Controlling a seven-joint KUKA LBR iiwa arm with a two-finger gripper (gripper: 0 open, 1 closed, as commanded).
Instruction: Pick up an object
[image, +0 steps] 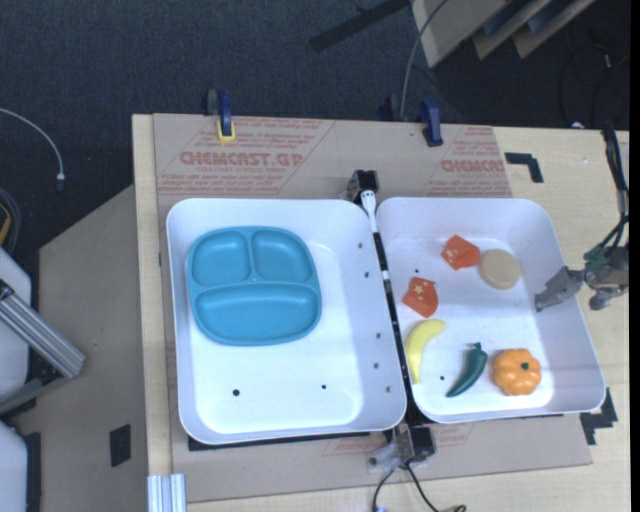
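Now, gripper (560, 290): sits over the right rim of the right bin, its grey tip pointing left into the bin; whether it is spread or pressed together cannot be told, and nothing shows in its grasp.
Right bin (530, 215): shallow and white; its right wall runs just beneath the gripper.
Beige disc (499, 269): nearest object to the gripper, to its left and apart from it, with bare white floor between.
Red block (460, 252): just beside the disc on its left, close to touching.
Second red block (421, 295): lower and further left, standing alone.
Banana (422, 347): near the bin's left wall, below the second red block.
Green pepper (468, 370): low in the bin, between the banana and the pumpkin.
Orange pumpkin (516, 371): near the front rim, just right of the pepper, below and left of the gripper.
Open room: bare floor lies along the right wall and across the upper left of the right bin.
Left bin (260, 410): touches the right bin along the middle seam.
Blue tray (256, 285): three compartments, in the upper left of the left bin; the lower and right parts of that bin are bare.
Bench (330, 140): brown board showing round both bins.
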